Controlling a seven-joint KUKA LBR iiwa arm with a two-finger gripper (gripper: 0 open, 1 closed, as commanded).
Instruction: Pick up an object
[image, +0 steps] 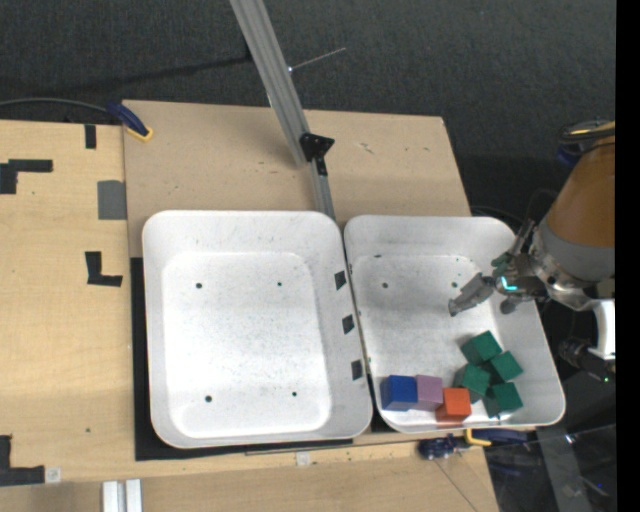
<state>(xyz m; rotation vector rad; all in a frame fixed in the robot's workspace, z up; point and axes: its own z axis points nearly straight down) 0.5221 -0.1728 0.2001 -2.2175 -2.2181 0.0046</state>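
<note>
Right bin (420, 235): pincer (470, 298) low over mid-right floor, pointing left; whether its tips are apart or together cannot be told, nothing seen between them. Along the near wall, one blue cube (400, 391), one lilac block (429, 391), one orange cube (456, 403), touching in a row running left-right. Four green blocks (488, 368) cluster just beside. Left bin (245, 225) on table (230, 150).

1 fixed camera looks down at a slant on 2 white bins (245, 225) from above.

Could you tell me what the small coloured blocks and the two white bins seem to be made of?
Small coloured blocks: probably foam or painted wood, with matte, unshiny faces. Shallow white bins: likely moulded plastic, with rounded corners, a smooth rim and a speckled floor.
</note>
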